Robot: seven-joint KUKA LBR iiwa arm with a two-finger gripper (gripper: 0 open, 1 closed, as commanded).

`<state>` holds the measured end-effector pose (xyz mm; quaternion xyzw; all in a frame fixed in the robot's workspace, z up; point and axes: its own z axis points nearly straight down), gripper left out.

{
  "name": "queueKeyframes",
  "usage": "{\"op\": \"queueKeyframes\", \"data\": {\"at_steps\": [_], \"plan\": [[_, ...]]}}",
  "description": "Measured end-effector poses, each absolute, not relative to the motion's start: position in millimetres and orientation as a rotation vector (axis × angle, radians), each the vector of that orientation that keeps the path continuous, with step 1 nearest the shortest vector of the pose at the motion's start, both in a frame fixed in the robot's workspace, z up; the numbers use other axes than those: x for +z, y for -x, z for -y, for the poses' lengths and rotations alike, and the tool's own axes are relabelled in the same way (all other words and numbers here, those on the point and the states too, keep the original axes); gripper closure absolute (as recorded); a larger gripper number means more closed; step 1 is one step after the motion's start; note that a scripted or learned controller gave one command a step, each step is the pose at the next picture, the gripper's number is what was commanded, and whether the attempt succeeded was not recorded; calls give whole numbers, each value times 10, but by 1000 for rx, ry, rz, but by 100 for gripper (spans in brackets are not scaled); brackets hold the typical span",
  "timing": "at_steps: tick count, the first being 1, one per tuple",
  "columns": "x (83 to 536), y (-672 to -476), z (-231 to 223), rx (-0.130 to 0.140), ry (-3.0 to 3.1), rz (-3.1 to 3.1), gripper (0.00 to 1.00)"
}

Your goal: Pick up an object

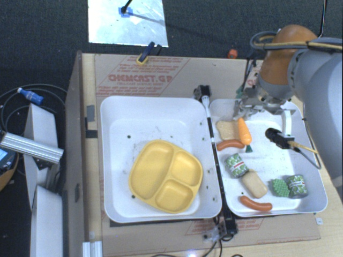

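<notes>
My gripper (246,111) hangs over the far end of the right bin (316,197). An orange carrot (244,132) lies right below it, its thick end up against the gripper and its green tip pointing toward the front. Just left of the carrot sit a tan bread slice (225,129) and a red sausage (230,144). Farther forward are a green-labelled can (236,165), a pale bread roll (254,184) and a second sausage (255,203). A green leafy piece (278,187) and another can (296,186) are at the front right.
The left bin (115,143) holds a yellow divided plate (166,176). A black divider rail (213,149) runs between the bins. Cardboard (161,71) lies under both bins, with a yellow and black clamp (146,54) at its far edge.
</notes>
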<state>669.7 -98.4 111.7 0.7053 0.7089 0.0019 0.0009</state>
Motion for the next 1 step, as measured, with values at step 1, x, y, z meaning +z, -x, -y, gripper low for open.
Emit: {"op": "queueKeyframes", "data": {"at_steps": [1], "plan": [[2072, -6390, 454, 6, -2213, -2225, 100]]}}
